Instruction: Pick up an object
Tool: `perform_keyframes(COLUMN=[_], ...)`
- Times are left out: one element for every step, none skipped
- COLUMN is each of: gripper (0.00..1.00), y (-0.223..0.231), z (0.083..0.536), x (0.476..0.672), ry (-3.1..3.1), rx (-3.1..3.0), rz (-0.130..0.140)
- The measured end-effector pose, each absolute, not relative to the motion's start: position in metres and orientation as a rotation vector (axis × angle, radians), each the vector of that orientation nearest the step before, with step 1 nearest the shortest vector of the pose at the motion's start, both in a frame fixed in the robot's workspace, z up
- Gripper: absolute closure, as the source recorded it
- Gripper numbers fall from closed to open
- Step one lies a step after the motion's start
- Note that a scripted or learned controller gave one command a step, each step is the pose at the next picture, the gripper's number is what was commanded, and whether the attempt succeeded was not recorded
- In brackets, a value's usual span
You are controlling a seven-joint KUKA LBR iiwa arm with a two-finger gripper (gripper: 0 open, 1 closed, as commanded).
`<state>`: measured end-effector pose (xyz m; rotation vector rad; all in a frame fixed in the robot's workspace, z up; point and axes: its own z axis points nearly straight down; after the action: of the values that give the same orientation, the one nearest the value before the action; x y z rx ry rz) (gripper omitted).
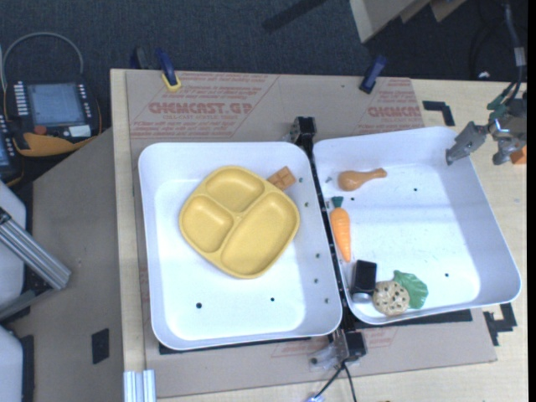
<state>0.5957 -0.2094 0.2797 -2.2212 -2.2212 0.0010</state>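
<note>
Jaws [486, 145], grip state unclear, near right bin [469, 249]: one carrot [341, 233], one drumstick [362, 177].

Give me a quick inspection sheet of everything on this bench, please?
Surface: cardboard-covered bench bearing left bin and right bin.
Job's things: yellow divided plate and small brown block in left bin; carrot, drumstick, black block, cookie, green leaf in right bin.
Clutter: nothing seen.
End effector: above right bin's far right corner, holding nothing visible.
Cables: cable at bench's near edge.
Surroundings: handheld screen at left.
</note>
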Motion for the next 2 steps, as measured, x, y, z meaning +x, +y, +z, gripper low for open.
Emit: perform_keyframes(gripper=[0.00,0.00], y=[-0.204,-0.211], z=[0.228,0.170], x=[0.587,0.579], ry=[-2.220,-2.215], rx=[-2.219,-2.218], rz=[0.002,0.006])
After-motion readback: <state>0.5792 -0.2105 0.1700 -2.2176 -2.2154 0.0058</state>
